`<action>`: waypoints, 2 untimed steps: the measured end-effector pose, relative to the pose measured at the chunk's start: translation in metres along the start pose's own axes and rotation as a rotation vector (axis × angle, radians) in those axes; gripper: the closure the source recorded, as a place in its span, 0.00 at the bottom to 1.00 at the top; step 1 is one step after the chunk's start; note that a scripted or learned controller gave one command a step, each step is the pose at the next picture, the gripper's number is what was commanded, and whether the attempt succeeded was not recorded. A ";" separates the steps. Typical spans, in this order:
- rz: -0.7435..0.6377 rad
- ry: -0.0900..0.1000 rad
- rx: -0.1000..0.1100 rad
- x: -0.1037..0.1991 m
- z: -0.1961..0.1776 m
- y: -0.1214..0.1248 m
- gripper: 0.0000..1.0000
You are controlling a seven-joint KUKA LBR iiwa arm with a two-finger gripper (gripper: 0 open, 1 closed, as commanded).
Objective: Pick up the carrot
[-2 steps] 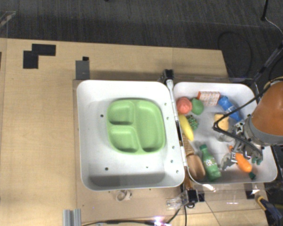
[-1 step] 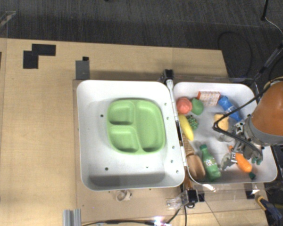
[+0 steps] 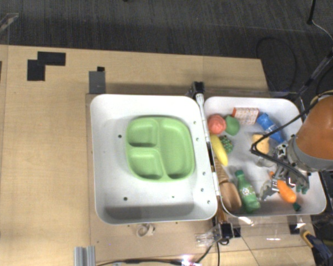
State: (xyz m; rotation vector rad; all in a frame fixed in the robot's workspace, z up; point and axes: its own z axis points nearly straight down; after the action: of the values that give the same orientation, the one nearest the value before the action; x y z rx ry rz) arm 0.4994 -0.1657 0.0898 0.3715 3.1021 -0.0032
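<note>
Orange carrot (image 3: 287, 193) sits between the gripper (image 3: 283, 188) fingers, clamped, low in the right bin (image 3: 316, 206).

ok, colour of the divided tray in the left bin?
Light green; the divided tray shows plainly in the camera view, sitting in the white left bin.

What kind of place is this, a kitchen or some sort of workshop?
Most likely a robot test lab, not a kitchen. A robot arm reaches over two white bins on a wooden bench; the food, like the carrot, looks like toys, and cables trail across the floor.
</note>
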 end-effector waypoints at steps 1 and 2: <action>-0.101 -0.004 0.004 -0.004 -0.105 -0.044 0.00; -0.142 0.013 -0.003 0.001 -0.015 -0.040 0.00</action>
State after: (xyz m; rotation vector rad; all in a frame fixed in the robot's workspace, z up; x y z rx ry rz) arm 0.4887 -0.2044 0.1044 0.1510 3.1334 0.0015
